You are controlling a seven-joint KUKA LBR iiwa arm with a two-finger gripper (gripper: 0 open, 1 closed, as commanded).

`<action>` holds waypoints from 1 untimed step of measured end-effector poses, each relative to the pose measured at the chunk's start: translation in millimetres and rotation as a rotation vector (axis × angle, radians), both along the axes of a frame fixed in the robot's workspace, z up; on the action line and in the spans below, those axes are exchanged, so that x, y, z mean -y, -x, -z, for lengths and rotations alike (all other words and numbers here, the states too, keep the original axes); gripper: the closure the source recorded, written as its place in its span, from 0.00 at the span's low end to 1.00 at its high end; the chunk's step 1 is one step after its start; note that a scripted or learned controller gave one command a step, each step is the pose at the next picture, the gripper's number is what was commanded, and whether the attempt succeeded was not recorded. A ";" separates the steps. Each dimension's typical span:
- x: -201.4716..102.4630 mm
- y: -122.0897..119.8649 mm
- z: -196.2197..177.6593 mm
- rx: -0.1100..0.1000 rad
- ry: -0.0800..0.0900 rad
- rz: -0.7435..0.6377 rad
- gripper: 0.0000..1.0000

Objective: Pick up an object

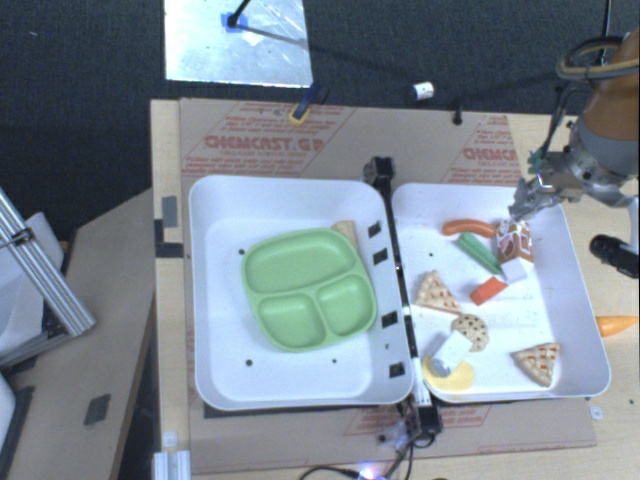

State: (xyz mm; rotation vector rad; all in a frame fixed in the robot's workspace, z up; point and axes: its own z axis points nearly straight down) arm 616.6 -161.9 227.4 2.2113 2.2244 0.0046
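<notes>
Brown-and-white carton upright in right bin, upper right area, directly under gripper; fingertips at carton top, contact unclear, finger state undeterminable. Green strip, orange sausage just left of carton.

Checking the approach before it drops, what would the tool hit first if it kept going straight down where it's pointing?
Probably the brown-and-white toy in the right bin; the tool points down just above it. Depth is unclear from this slanted view.
</notes>
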 end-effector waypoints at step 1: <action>-38.3 32.7 10.1 -0.007 -0.003 -0.002 1.00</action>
